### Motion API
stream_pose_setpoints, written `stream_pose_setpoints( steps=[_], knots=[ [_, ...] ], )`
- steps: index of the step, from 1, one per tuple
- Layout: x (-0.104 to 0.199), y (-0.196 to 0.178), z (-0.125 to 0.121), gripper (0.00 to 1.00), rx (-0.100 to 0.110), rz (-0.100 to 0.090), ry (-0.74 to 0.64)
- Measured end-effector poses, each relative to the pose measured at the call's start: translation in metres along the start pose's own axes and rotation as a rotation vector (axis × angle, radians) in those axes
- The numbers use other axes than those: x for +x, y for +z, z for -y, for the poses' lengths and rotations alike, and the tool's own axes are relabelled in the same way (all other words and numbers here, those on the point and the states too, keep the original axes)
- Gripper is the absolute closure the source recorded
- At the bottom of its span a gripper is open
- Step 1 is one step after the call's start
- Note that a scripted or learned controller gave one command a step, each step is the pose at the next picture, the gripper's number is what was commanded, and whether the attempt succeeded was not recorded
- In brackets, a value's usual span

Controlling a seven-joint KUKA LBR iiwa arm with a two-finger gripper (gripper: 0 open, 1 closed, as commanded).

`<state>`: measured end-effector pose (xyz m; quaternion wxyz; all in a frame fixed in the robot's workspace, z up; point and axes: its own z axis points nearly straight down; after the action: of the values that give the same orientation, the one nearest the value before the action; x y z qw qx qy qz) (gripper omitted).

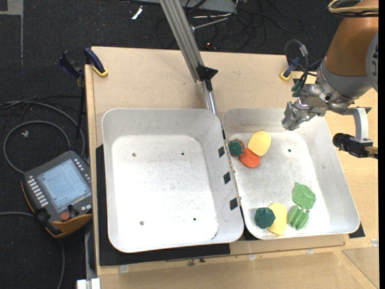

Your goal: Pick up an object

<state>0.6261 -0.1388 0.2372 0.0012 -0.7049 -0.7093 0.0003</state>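
The right bin [328, 161] holds several small toys. A yellow lemon-like piece [259, 142] lies near its far left, touching an orange-red piece [251, 159] and a dark green piece [236, 147]. Near the front sit a dark green broccoli-like piece [264, 217], a yellow piece [278, 218], a light green leafy piece [304, 195] and a small green piece [298, 217]. My gripper [292, 118] hangs over the bin's far edge, right of the lemon piece and apart from it. Nothing shows between its fingers.
The left bin [120, 125] stands beside the right one, with a divider bearing black tabs [228, 176] between them. A slanted metal rod [183, 32] reaches in from the top. Clamps [96, 64] sit on the bench's far corners. A teach pendant [57, 188] lies off the bench at left.
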Motion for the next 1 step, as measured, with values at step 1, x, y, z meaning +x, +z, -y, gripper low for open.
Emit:
stream_pose_setpoints(
  steps=[1],
  knots=[
    [0.0465,-0.0087,0.0179,1.00,-0.001,-0.001,-0.001]
  ],
)
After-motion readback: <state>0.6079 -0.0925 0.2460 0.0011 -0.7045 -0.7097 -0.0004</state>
